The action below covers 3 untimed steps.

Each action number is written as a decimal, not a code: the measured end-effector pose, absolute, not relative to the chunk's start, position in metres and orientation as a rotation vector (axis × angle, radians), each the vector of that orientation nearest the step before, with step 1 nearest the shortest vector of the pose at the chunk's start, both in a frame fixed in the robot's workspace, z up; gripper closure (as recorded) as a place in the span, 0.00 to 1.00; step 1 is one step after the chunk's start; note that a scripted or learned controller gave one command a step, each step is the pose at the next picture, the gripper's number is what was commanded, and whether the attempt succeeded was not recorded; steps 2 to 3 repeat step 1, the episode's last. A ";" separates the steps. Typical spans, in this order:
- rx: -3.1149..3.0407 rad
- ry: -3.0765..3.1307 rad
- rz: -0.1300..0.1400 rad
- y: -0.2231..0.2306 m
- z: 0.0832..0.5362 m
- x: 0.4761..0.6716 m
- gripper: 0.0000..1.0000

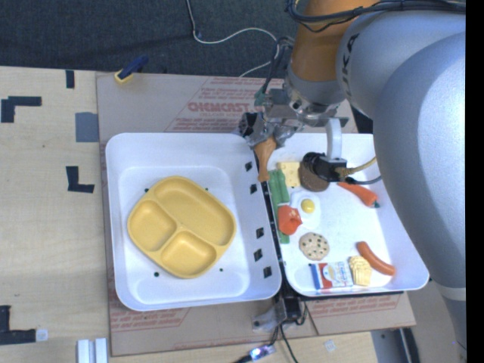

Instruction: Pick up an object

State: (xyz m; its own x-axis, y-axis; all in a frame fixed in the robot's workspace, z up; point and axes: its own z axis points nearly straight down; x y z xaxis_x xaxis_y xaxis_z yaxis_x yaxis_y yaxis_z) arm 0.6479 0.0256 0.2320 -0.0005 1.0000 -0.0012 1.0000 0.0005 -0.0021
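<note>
The gripper (266, 133) is hanging over the right bin (393, 237); I cannot tell its state. The cookie (313, 244) is lying in that bin, probably light and hard. Pinching its edges looks best.

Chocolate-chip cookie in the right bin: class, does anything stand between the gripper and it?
Yes. A red toy food and a toy fried egg lie roughly on the line from the gripper to the cookie. Nothing lies on top of the cookie itself.
</note>
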 end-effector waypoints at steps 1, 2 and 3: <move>-2.221 -2.223 0.003 0.023 0.233 0.652 1.00; -2.221 -2.223 0.003 0.023 0.233 0.652 1.00; -2.221 -2.223 0.003 0.023 0.233 0.652 1.00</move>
